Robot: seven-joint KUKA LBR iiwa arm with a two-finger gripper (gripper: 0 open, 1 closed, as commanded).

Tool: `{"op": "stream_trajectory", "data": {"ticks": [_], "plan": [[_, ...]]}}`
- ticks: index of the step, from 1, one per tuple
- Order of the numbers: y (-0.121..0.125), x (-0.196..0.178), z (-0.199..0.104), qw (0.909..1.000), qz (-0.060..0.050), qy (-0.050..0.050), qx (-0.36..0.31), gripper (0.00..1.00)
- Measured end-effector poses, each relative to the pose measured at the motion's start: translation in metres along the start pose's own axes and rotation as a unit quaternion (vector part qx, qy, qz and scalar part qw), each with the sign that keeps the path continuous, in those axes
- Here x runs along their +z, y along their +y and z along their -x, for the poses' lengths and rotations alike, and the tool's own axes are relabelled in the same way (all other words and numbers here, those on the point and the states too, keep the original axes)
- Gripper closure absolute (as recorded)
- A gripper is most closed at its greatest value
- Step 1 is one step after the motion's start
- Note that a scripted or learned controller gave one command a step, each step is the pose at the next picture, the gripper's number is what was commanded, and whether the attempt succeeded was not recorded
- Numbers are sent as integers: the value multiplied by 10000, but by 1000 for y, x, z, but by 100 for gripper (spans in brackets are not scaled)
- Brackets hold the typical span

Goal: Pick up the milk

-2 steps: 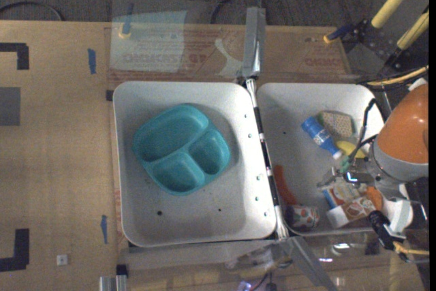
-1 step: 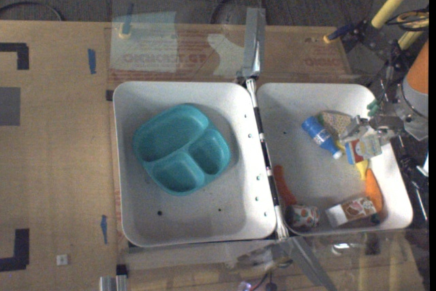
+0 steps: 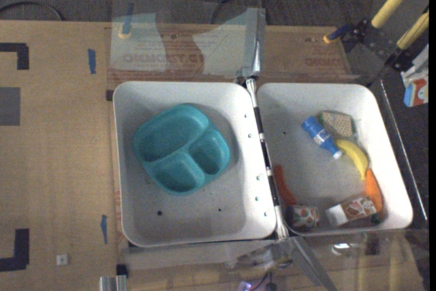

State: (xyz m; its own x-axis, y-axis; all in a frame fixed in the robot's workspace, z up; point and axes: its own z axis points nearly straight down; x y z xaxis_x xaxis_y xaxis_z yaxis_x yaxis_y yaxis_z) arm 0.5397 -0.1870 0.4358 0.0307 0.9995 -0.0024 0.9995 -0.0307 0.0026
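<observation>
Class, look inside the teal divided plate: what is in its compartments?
The teal divided plate in the left bin shows three bare compartments, nothing in them. What lies under the plate is covered.

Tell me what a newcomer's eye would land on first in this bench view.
The teal divided plate draws the eye first, sitting alone in the left bin. Next comes the cluster in the right bin: a blue bottle and a yellow banana near the middle, with a cracker above them. The milk carton lies on its side along the bin's near edge, beside a small patterned cup.
</observation>
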Motion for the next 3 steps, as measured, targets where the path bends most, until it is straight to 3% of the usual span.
{"op": "stream_trajectory", "data": {"ticks": [1, 2, 3], "plan": [[-59, 87, 32, 9932, -22, 8, 1164, 0], [15, 0, 22, 9893, -7, 1, 1461, 0], [-61, 64, 29, 9625, -33, 7, 2712, 0]]}}
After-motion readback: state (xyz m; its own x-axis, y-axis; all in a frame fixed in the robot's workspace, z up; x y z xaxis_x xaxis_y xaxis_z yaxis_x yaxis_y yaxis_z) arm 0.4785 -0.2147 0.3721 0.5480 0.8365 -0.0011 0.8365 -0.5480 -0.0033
